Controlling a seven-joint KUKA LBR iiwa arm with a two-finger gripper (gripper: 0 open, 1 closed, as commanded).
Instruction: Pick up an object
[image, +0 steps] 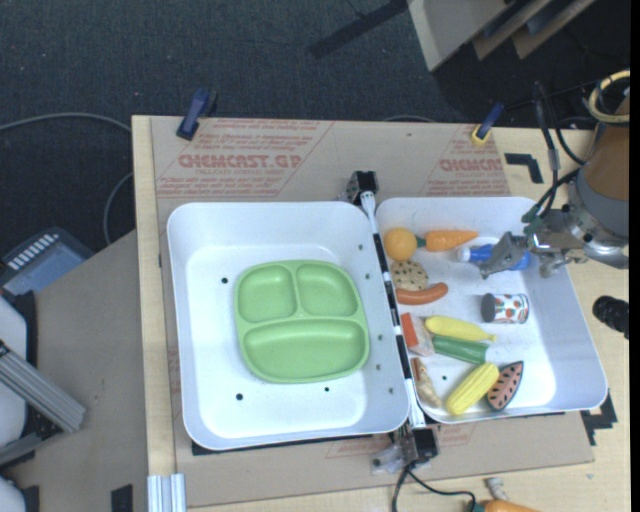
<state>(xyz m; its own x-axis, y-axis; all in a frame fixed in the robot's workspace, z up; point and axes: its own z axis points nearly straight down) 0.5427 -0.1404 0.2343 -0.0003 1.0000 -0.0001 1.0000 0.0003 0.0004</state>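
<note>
My gripper (520, 252) hangs over the right bin (580, 340) at its far right, beside a blue object (497, 257), grip state unclear, so I should descend squarely and close gently.

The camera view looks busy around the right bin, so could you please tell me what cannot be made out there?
- Blue object: the gripper overlaps it in the camera view, so a grasp cannot be confirmed.
- Small can: its label is too small to read.
- Items along the right bin's left wall, beside the cookie: crowded together, hard to identify.
- Arm: cut off by the right edge.
</note>
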